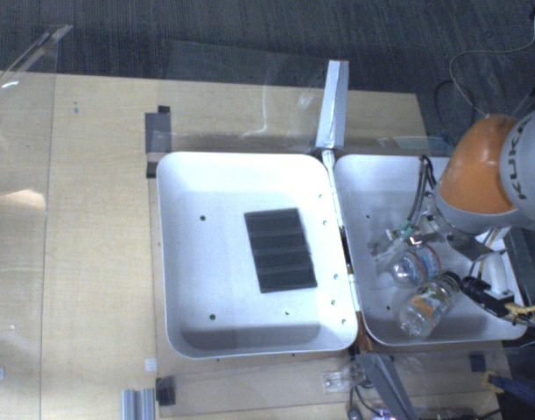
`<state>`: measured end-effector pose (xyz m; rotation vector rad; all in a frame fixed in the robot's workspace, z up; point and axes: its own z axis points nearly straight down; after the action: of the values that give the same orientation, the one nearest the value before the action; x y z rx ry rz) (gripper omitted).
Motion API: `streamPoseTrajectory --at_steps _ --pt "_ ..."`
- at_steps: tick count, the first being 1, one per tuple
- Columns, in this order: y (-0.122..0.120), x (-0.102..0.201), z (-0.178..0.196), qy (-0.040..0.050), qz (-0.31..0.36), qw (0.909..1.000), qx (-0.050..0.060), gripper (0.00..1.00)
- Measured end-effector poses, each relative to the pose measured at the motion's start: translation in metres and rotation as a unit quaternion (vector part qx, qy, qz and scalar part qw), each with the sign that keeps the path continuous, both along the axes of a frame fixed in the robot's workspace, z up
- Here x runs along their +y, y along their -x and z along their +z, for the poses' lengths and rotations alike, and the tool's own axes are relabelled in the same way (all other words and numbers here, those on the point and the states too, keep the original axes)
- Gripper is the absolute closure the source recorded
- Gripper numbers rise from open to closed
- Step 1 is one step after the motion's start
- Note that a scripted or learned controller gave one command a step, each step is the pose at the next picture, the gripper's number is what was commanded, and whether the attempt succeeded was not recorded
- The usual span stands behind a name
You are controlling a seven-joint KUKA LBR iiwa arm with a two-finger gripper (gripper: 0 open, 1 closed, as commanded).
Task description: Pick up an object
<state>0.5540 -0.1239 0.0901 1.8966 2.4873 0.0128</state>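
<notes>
Down at the near edge of the right-hand bin point(372, 195) lie the likely targets: two clear plastic bottles on their sides. One clear bottle point(424, 306) sits closest to the bin's front rim, and a second bottle point(409, 266) lies just behind it, towards the bin's middle, the pair close enough that they may be touching. Both look thin-walled and empty or nearly so, so I'd judge them light, easy to dent, and slick on that glossy curved surface. They look ready to roll or squirt sideways if pinched off-centre. Best bet would be across the body at mid-length, jaws square to the long axis, with a gentle squeeze; the cap end looks stiffer but too small to see well.

Right above them hangs the arm, its orange band point(479, 175) over the bin's right side, and the tool point(413, 231) reaches down beside the second bottle amid wires and fittings. Whether it is released or clenched, I cannot tell; the clutter hides it, and nothing is plainly between its tips.

Over in the left bin point(188, 234) a dark ribbed rectangular pad point(280, 249) lies flat near the centre, well apart from the action. Both bins rest on the pale wooden tabletop point(83, 252).
</notes>
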Motion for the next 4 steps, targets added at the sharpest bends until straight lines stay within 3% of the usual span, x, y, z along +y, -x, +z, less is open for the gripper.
streamPoseTrajectory --at_steps 1,2,3,4 --pt "-0.056 0.003 -0.001 -0.0006 -0.004 1.0000 0.001 0.00" --pt "0.058 0.002 0.000 -0.0004 -0.017 0.9999 0.001 0.00" --pt "0.011 0.037 0.000 -0.0016 -0.050 0.9987 -0.001 0.00" --pt "0.029 -0.023 0.005 -0.0012 -0.058 0.9983 0.005 0.00"
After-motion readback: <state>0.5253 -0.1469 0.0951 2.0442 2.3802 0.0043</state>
